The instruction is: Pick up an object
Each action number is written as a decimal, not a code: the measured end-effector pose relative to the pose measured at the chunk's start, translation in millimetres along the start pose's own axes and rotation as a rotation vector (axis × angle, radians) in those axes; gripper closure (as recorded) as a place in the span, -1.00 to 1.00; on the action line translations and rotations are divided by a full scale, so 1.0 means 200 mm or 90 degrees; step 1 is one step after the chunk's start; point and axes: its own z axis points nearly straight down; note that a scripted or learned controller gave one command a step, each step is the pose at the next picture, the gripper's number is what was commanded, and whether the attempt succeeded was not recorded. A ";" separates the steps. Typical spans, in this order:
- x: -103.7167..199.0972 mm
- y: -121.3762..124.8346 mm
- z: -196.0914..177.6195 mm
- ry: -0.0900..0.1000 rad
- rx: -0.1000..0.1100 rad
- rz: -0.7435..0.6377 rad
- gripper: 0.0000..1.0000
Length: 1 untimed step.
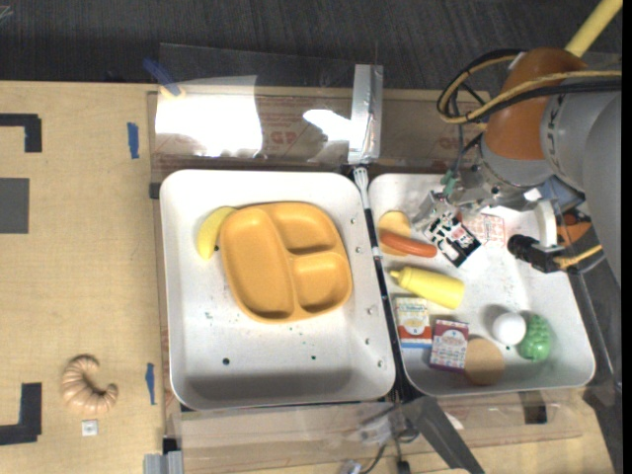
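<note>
Bins, two, white and shallow, side by side on the bench.

Left bin (188,363): orange divided tray (284,258) lying near its centre, with a banana (206,231) at the tray's 9 o'clock, partly tucked under the tray's rim.

Right bin (573,358): candidate objects for picking, crowded along its left and near sides. Orange carrot-like stick (407,245) at 10 o'clock, with a pale rounded item (392,224) just above it. Yellow bottle (432,284) on its side toward 9 o'clock. Two small cartons (412,319) (449,345) at 7 o'clock, touching. Tan round piece (484,360), white ball (510,326) and green knobbly piece (536,339) clustered at 5 o'clock.

Arm (573,136): grey with orange band, reaching in from the right, over the bin's 12 o'clock.

Gripper (456,227): low over the bin's far part, just right of the stick. Whether it is spread or clenched cannot be told. A black-and-white patterned part sits at its tip. Nothing is seen between the fingers. Judged placement: poised to descend on the nearest items.

Bench, left side: shell-like curled piece (89,383) outside the bins, at 8 o'clock of the view.
</note>
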 end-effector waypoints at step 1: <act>-0.36 -0.04 -0.58 0.000 0.003 -0.029 -1.00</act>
